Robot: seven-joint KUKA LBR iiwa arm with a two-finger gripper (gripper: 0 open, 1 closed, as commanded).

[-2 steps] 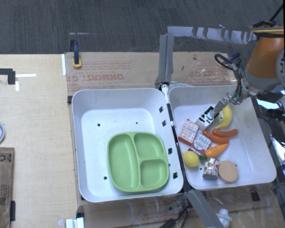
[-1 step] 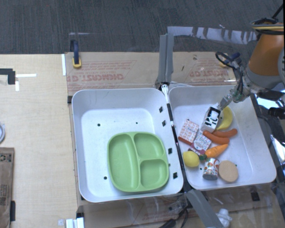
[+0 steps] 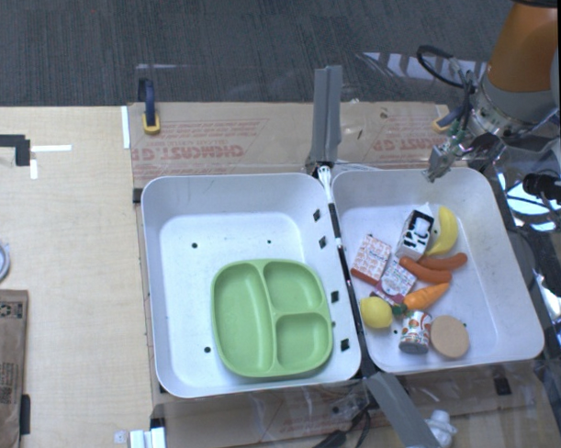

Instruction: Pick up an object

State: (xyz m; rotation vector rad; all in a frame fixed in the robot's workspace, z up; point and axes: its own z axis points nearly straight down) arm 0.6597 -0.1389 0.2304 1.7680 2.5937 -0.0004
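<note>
Starting far to the tool's left, a green divided tray [image 3: 270, 317] lies in the left bin [image 3: 163, 268], while the right bin [image 3: 503, 284] holds the clutter: lemon [image 3: 376, 312], snack packets [image 3: 372, 258], carrots [image 3: 433, 267] and banana [image 3: 445, 229], all below the tool. The tool [image 3: 442, 160] hangs over that bin's far rim carrying nothing; spread or pressed together, I cannot tell. It looks like the approach step, so next it should drop toward one item.

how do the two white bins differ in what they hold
The left bin holds a single green divided plate, lying flat with bare floor around it. The right bin holds a cluster of small items, among them a lemon, a carrot and a banana, touching or overlapping. The tool sits at the right bin's far rim, away from the left bin. Both are shallow, white and side by side.
</note>
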